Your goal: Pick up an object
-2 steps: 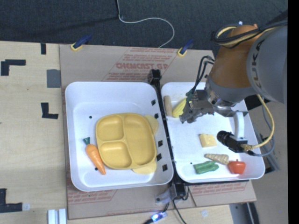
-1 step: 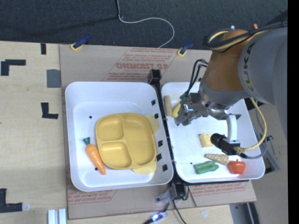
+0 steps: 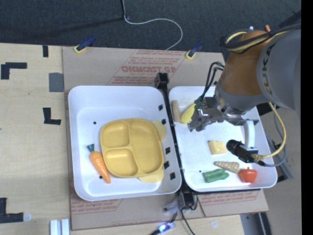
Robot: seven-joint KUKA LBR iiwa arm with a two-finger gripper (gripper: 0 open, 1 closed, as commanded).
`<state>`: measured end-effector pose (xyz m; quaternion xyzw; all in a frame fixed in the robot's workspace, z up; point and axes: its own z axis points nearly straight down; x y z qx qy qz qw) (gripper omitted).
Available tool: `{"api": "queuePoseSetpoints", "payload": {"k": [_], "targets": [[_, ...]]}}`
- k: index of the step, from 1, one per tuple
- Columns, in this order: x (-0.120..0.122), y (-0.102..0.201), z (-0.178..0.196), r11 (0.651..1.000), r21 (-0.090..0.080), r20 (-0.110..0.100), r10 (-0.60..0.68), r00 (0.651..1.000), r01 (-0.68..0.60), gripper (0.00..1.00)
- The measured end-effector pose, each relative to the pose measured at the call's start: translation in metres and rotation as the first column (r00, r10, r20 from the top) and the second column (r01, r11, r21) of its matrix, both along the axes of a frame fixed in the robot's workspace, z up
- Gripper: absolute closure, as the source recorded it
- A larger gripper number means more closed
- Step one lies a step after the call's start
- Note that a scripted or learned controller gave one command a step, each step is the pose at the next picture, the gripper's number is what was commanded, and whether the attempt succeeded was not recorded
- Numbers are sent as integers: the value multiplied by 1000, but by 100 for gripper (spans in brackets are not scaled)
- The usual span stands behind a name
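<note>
White bins, 2 of them, sit side by side on the counter (image 3: 29, 131). The grey/orange arm (image 3: 244, 77) comes in from the right, and the tool (image 3: 198, 121) is low over the upper-left part of the right bin (image 3: 195, 153). I can't tell from this angle how far the tool is open, or whether it has hold of anything.

A yellow corn cob (image 3: 187, 114) lies just beside the tool on its left (touching or not, can't tell), w/ a tan stick (image 3: 175, 108) next to it by the bin's left wall. Lower in the same bin are a pale cheese wedge (image 3: 217, 146), a tan cone (image 3: 228, 166), a green veg piece (image 3: 215, 176) and a red item (image 3: 248, 175), all well apart from the tool.

The left bin (image 3: 73, 131) holds a yellow divided plate (image 3: 132, 148) approx. in the middle, and an orange carrot (image 3: 99, 164) just beside the plate's lower-left edge.
</note>
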<state>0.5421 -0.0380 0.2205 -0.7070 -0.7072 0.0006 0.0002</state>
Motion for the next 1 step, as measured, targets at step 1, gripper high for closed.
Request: {"api": "queuePoseSetpoints", "payload": {"k": [1], "targets": [[0, 11, 14, 1000, 1, 1, 3, 1000, -3, 100]]}}
